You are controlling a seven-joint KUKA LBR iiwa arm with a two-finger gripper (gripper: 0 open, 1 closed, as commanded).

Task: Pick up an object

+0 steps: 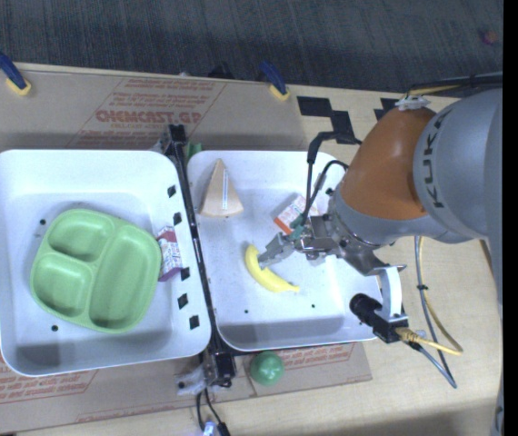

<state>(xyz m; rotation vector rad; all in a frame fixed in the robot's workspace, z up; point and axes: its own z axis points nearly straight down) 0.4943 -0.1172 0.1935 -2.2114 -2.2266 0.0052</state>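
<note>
Over the right-hand shallow white bin [241,330] we see the grey arm with its orange band [395,175] reaching in from the right, its two-finger gripper [273,251] low above the bin floor. We cannot tell from this slant whether it is parted or closed; nothing shows between the tips. Just beside and below the gripper lies a yellow curved banana [266,273], apparently apart from it. Near the bin's upper left stands a tan cone-shaped wedge [222,192], and a small orange-and-white packet [288,214] lies close under the wrist. Across in the left white bin [4,243] we see a pale green sectioned plastic plate [95,269], with a small dark-printed wrapper [170,250] touching its right edge. A green ball [265,368] rests on the cardboard outside the bins.
</note>
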